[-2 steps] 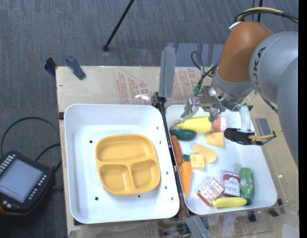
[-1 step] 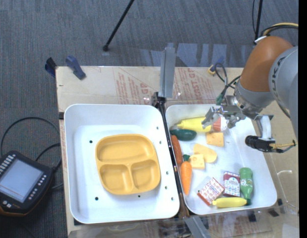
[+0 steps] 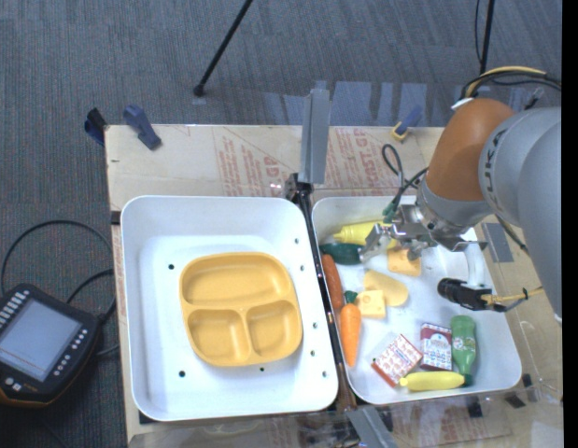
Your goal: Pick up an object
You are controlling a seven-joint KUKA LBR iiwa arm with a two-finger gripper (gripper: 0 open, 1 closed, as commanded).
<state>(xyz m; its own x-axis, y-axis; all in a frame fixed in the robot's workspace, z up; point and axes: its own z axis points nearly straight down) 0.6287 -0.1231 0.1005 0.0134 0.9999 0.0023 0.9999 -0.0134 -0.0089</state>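
A pendant (image 3: 32,343) lay on grey carpet (image 3: 102,54) at eight o'clock. The left bin (image 3: 144,250) held a yellow tray (image 3: 240,308) with open white floor all round it. In the right bin (image 3: 508,362), a banana (image 3: 432,380), green bottle (image 3: 463,343) and packets (image 3: 397,359) crowded five o'clock; carrots (image 3: 349,332) lay against the left wall. The gripper (image 3: 393,237) hovered at twelve o'clock over a cheese wedge (image 3: 405,261); whether it stood apart or together, I couldn't tell.
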